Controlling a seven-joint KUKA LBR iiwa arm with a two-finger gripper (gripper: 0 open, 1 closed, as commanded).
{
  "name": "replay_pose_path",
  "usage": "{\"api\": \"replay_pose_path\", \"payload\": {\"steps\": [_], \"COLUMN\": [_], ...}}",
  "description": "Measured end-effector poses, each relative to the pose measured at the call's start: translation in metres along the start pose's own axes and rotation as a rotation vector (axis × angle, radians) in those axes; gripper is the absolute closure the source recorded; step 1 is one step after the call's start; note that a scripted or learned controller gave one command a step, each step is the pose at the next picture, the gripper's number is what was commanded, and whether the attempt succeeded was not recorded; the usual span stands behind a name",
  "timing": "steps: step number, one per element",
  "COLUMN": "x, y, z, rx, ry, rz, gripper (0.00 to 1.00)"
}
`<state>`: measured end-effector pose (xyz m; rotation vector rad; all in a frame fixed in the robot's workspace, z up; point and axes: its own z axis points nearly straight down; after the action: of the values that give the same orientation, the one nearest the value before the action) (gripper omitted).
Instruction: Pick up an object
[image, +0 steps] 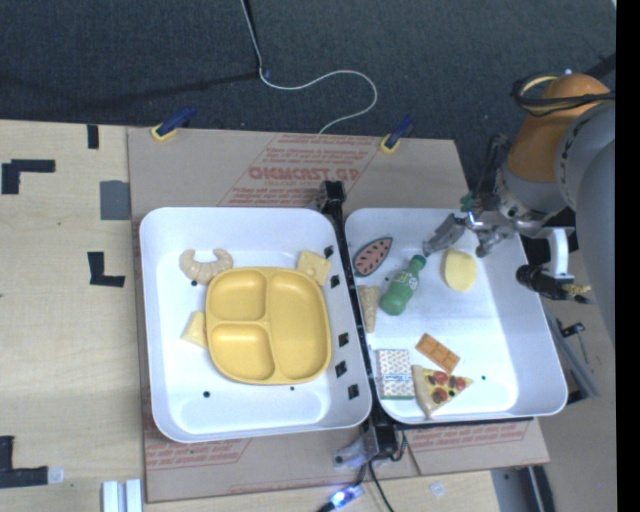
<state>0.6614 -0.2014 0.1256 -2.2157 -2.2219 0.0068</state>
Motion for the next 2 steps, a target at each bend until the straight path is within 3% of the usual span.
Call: {"api": "replay_pose_path", "payload": {"steps": [1, 2], "x": [0.002, 0.000], "y": [0.003, 0.004], "z": [0.039, 0.025], "rx": [-0.014, -0.018], "ry": [-0.003, -0.008], "rz": [-0.001, -0.003], "gripper": [0.00, 1.00]}}
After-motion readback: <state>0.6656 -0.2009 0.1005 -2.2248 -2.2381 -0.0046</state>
